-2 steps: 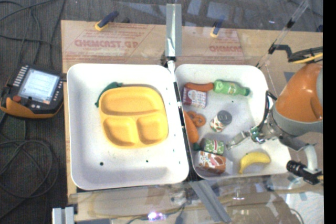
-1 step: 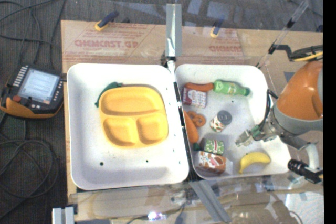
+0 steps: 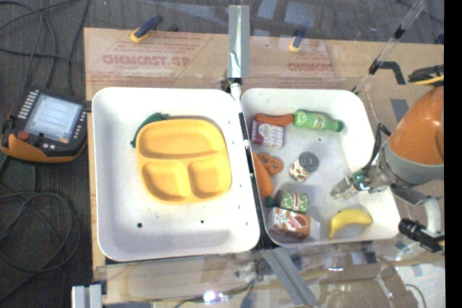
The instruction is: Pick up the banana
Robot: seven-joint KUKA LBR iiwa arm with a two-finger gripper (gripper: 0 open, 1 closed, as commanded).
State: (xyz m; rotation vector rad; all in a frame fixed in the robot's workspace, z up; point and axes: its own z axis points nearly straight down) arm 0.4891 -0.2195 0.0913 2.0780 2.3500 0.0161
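Grey carpet strewn with cables surrounds my bench, where two white bins sit side by side on a cardboard sheet. My gripper hangs over the right bin, just above the banana and apart from it; whether my fingers are spread or closed I cannot tell, and nothing shows between them. I judge I am placed here to line up for a descent, since the banana lies just below me near the bin's front wall, its curve bowing upward. Taking the banana as my mark: to its left, near but not touching, stand a green-topped pack and a red pack. Up and left of it sits a small round tin with a little can beside it. Farther left an orange carrot runs along the bin's wall. Well above lie a green bottle and a red-and-white box. Nothing lies on the banana itself; the front wall just beyond it may crowd a finger, I think. Far to the left, in the other bin, a yellow tray rests on something dark green.
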